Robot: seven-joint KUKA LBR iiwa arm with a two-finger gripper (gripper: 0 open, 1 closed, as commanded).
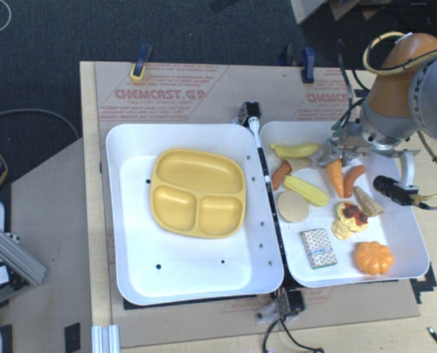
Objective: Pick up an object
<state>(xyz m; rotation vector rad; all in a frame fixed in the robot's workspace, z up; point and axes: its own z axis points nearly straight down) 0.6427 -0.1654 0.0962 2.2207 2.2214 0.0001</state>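
The left bin (123, 197) holds a yellow divided plate (199, 193). The right bin (417, 248) is crowded with toy food; a carrot (335, 177) sits just beneath the gripper (341, 147). Tight neighbours could be nudged or grabbed together. Whether the gripper is apart or together cannot be told.

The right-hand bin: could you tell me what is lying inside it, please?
The right bin holds a banana, corn, carrots, a pumpkin, a patterned box and a pale disc. The gripper covers whatever lies beneath it.
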